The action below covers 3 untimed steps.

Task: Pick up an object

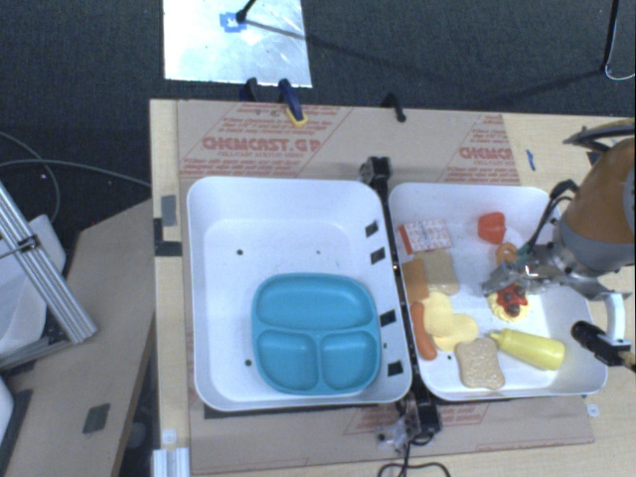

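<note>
The right bin (467, 195) holds several toy foods. Among them are a red tomato (491, 228), a printed packet (425, 235), a tan cracker (438, 271), an orange sausage (423, 334), a yellow chunk (449, 323), a bread slice (482, 364) and a yellow mustard bottle (528, 346). A small yellow piece with red toppings (510, 306) lies right of the bin's middle. My gripper (509, 282) hangs low over that piece, at its upper edge. The arm (601, 217) reaches in from the right.
The left bin (288, 202) holds a blue divided plate (316, 331) in its near half. A black divider clamp (377, 172) sits between the bins. Cardboard lines the bench behind them, and a cable crosses the dark floor beyond.
</note>
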{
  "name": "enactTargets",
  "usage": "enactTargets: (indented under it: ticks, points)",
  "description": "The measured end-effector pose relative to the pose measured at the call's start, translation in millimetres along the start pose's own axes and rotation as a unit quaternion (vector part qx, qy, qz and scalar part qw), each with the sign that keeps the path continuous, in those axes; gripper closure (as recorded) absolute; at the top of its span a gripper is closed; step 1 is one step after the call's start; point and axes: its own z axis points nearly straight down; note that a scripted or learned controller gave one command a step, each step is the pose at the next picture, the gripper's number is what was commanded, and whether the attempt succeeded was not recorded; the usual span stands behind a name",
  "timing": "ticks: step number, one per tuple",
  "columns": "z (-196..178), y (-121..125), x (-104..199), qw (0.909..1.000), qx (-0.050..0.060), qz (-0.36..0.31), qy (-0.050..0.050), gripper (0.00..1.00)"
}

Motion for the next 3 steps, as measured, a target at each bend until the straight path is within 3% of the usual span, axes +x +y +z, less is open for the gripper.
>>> enactTargets:
  ticks: [1, 2, 3]
  points:
    - [-14, 3, -1, 1.0, -0.005, -0.001, -0.001, 1.0]
    - [1, 2, 48, 1.0, 0.001, -0.003, 0.002, 1.0]
    - [-66, 28, -4, 1.0, -0.005, 0.001, -0.003, 1.0]
